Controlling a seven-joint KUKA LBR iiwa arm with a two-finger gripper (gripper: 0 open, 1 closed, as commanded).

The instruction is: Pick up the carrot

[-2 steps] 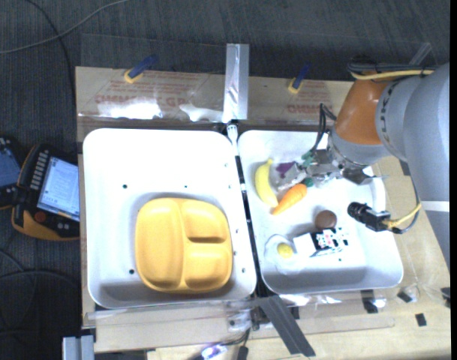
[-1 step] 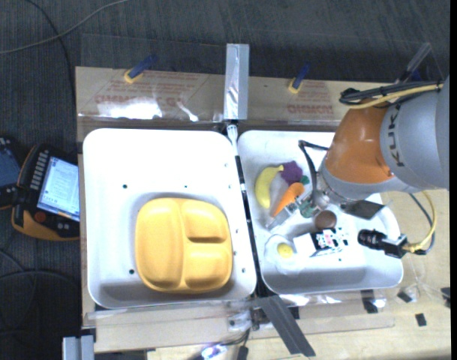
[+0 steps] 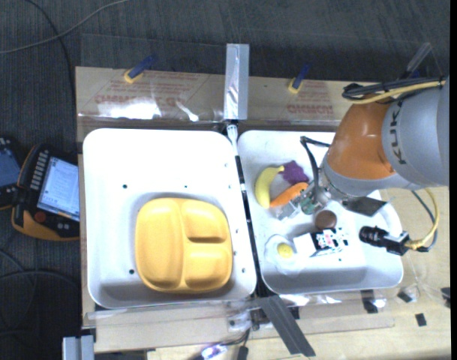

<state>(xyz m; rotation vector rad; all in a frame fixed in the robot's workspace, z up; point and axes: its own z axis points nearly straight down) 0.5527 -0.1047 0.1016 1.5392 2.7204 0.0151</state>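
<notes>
Holding carrot (image 3: 288, 194), right bin (image 3: 378, 276).

Right bin (image 3: 378, 276): crowded at its centre. Carrot (image 3: 288, 194) hemmed in by a banana (image 3: 266, 184) touching at nine o'clock, a purple piece (image 3: 294, 172) at twelve, the gripper (image 3: 312, 201) and grey-orange arm (image 3: 378, 148) pressing in from three. Brown ball (image 3: 326, 219) just beside at four o'clock; a white cup with yellow inside (image 3: 282, 249) and a printed card (image 3: 327, 241) at six. Bare floor along the bin's bottom edge and far right corner. Left bin (image 3: 108, 163): yellow divided tray (image 3: 184, 244) low at centre, open floor all round, widest at twelve o'clock.
</notes>
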